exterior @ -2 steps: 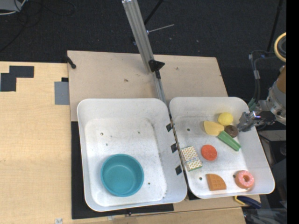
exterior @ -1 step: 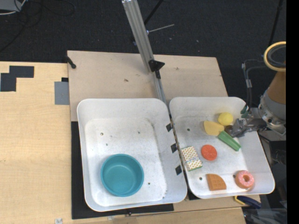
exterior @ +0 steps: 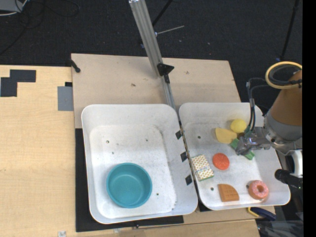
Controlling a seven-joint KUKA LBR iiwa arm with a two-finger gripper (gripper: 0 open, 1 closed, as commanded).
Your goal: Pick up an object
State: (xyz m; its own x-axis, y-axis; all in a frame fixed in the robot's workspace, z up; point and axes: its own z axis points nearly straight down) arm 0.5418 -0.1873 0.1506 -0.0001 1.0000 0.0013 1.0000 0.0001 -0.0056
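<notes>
Fingers [exterior: 244, 148] low in right bin [exterior: 207, 113], over a green object [exterior: 248, 155]; spread or shut, cannot tell. Nearest: pink donut [exterior: 258, 189], brown wedge [exterior: 228, 192]; teal bowl [exterior: 129, 184] in left bin [exterior: 98, 117]. Next, checkered block [exterior: 202, 167], red disc [exterior: 220, 161]. Farther: yellow piece [exterior: 225, 135], yellow ball [exterior: 238, 126] just beside the gripper.

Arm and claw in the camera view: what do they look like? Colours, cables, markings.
The arm shows a broad orange band above a grey wrist section. A yellow cable loop sits at its top, and a thin black cable runs down its left side. The claw is small, dark metallic grey. No markings are legible.
</notes>
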